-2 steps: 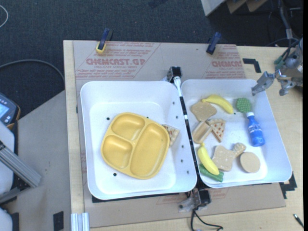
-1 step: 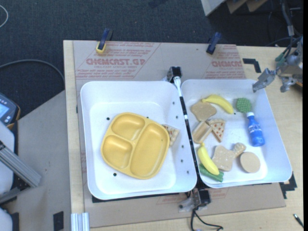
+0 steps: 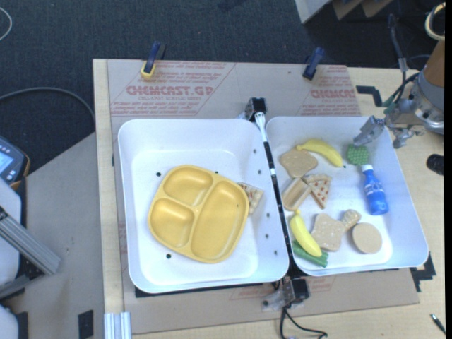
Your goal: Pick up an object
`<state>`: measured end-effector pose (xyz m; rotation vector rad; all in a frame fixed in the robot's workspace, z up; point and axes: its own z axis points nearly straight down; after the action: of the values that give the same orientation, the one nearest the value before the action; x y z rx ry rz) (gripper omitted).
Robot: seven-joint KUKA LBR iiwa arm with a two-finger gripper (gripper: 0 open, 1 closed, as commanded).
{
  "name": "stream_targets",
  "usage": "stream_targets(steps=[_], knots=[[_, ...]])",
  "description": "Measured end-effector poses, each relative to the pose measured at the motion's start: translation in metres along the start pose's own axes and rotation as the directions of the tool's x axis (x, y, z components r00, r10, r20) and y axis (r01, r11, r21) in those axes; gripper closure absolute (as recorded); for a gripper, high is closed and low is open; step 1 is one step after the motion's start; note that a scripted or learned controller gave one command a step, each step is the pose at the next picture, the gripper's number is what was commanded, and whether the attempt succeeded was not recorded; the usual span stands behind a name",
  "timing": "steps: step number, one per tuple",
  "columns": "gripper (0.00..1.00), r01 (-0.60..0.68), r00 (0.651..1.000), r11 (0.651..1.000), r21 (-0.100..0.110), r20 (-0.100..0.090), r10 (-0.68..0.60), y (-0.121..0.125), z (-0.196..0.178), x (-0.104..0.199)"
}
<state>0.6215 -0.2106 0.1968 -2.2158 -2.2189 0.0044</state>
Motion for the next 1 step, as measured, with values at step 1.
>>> stream_targets(steps=[1], knots=[[0.00, -0.001, 1.000, 1.000, -0.001, 0.001, 0.001, -0.0055, 0.0445, -0.0030]])
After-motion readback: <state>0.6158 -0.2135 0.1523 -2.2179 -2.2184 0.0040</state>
